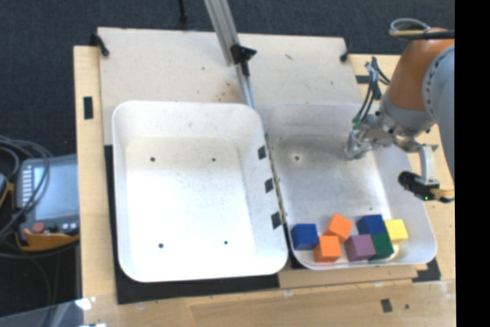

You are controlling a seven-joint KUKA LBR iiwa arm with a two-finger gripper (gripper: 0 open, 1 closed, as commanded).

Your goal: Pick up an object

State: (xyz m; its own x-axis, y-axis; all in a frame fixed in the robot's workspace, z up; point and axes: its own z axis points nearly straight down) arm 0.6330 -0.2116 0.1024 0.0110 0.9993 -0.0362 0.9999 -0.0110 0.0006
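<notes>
Several small blocks cluster at the near edge of the right bin (pixel 321 165): a blue block (pixel 305 235), two orange blocks (pixel 341 226) (pixel 328 247), a purple block (pixel 360 246), a green block (pixel 382 246), a second blue block (pixel 372 224) and a yellow block (pixel 396 230). My gripper (pixel 355 145) hangs over the far right part of that bin, well behind the blocks and apart from them. Nothing shows between its fingers.
The left bin (pixel 191 188) lies beside the right one. A slanted aluminium rail (pixel 218 4) rises from the bench behind the bins. The grey arm with its orange band (pixel 409 80) comes in from the right over the right bin's rim.
</notes>
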